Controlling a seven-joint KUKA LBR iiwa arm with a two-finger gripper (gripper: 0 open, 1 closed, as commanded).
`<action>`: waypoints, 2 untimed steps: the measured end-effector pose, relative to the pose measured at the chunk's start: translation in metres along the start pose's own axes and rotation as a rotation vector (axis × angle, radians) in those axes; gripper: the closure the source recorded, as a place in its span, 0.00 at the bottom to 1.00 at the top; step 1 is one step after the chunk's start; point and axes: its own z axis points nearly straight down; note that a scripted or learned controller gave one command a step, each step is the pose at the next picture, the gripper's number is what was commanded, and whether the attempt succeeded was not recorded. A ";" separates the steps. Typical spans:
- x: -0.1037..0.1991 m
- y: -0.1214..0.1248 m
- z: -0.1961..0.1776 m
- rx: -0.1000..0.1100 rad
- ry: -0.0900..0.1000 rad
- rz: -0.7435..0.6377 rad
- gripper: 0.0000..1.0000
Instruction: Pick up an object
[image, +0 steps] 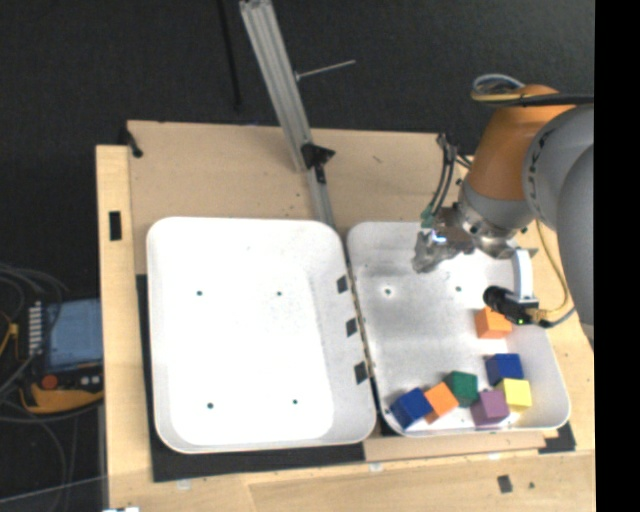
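Several small blocks lie in the right bin (400, 330). An orange block (493, 323) sits near its right wall. Along the front are a blue block (410, 406), an orange block (441, 399), a green block (463, 386), a purple block (490, 406), a yellow block (517, 392) and a dark blue block (505, 367). My gripper (431, 250) hangs over the bin's far part, well back from the blocks, with nothing seen between its fingers.
The left bin (250, 330) lies beside the right one, joined by dark clips at the shared wall. A grey metal post (290, 110) rises slantwise behind the bins. Cables and a blue box (70, 335) lie off the bench's left side.
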 end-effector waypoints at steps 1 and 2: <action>-0.004 0.000 -0.065 -0.003 -0.001 -0.002 1.00; -0.006 0.002 -0.109 -0.001 -0.001 -0.003 1.00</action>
